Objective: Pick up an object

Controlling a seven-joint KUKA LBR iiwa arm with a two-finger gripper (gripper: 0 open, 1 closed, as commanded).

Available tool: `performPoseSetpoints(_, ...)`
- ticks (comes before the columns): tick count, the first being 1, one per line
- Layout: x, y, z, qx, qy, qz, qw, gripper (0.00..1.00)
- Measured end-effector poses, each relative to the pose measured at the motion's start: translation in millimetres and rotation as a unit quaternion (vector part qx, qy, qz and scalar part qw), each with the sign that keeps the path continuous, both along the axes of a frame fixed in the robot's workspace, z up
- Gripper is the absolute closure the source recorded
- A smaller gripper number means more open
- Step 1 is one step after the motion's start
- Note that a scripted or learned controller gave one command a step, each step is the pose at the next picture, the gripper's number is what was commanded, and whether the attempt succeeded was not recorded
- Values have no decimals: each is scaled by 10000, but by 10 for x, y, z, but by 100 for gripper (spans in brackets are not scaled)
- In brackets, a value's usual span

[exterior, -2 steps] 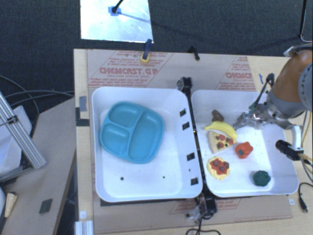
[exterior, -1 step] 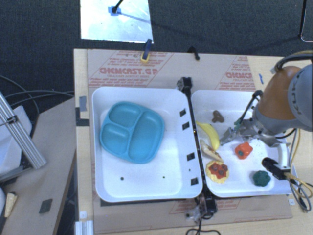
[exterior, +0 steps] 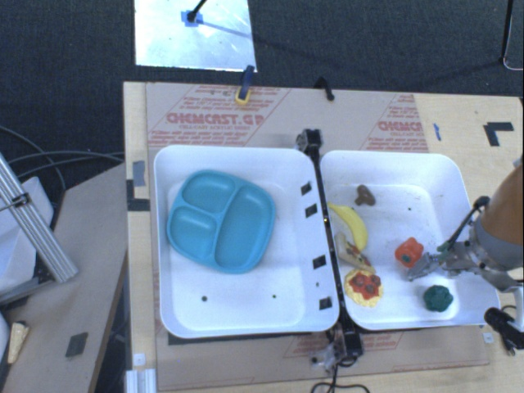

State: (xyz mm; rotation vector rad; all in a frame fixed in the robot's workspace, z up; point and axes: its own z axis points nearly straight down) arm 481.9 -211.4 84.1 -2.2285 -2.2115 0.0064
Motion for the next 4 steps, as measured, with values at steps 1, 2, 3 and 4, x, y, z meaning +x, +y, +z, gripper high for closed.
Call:
performPoseSetpoints(1, 53, 225, 98, 11, -30, 63, 10000, 0)
performPoseSetpoints(2, 562, 45, 5, -6, -51, 63, 10000, 0)
performPoseSetpoints(3, 547, 49, 112, 0, -48, 57, 10000, 100)
performPoseSetpoints(4, 1719, 402, 351, 1, -96, 95, 9999, 100)
